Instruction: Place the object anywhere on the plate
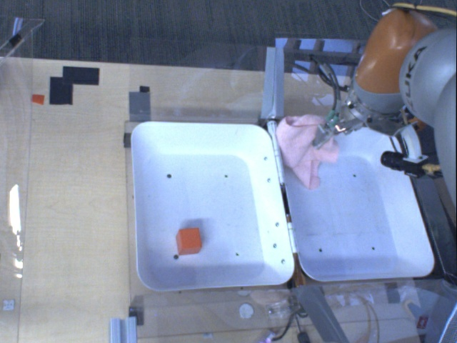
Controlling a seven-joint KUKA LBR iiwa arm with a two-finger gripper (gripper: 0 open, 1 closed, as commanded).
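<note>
Jaws (330,136) clamped on soft pink cloth (300,156), lifted over right white bin (400,263), far-left corner. No plate visible. Risk: limp cloth snags bin divider, slips from pinch. Orange block (189,241) sits in left bin (214,141).

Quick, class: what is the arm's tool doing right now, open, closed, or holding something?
Tool: closed on the pink cloth, which it holds at the upper left corner of the right bin.
</note>
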